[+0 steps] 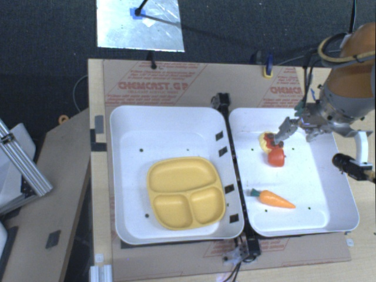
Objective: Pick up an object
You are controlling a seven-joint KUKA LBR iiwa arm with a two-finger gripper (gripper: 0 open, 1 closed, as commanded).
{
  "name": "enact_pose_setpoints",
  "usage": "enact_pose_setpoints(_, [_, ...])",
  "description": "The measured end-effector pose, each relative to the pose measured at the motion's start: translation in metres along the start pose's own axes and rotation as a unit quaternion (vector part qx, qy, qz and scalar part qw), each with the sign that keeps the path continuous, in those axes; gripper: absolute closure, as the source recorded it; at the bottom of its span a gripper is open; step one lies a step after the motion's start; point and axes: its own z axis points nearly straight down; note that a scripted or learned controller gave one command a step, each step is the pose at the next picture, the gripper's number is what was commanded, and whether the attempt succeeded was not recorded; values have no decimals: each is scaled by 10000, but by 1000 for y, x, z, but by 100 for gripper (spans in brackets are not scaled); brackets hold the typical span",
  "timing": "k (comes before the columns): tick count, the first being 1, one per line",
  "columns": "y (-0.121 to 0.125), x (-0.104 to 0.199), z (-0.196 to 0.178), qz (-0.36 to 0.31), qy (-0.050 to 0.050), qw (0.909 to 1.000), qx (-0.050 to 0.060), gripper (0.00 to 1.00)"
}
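Dark carpet is surrounding the counter (176, 81), which is lying under brown printed cardboard and carrying two shallow white bins side by side. A square foil-like sheet (140, 16) is resting on the carpet beyond the counter's far edge.

The left bin (126, 128) is holding a yellow divided plate (185, 191) with one long compartment and two smaller ones; the plate is sitting toward the near side of that bin.

The right bin (329, 187) is holding two objects. A toy carrot (275, 199), orange with a small green top, is lying flat toward the near side, its green end pointing left. A red and yellow toy (275, 153) (its exact shape is too small to make out) is lying nearer the far left part of the bin, well apart from the carrot.

The arm (349, 81) is reaching in from the right over the right bin, its orange band showing near the top. The gripper (281, 136) is angling down and to the left, and its tip is sitting right at the red and yellow toy. Whether it is clenched, released or grasping the toy cannot be told at this scale.
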Motion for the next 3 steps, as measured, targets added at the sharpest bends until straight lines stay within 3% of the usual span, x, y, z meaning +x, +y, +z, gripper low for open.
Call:
enact_pose_setpoints(1, [2, 0, -7, -11, -8, 10000, -63, 0])
enact_pose_setpoints(3, [13, 3, 113, 1, -4, 10000, -32, 0])
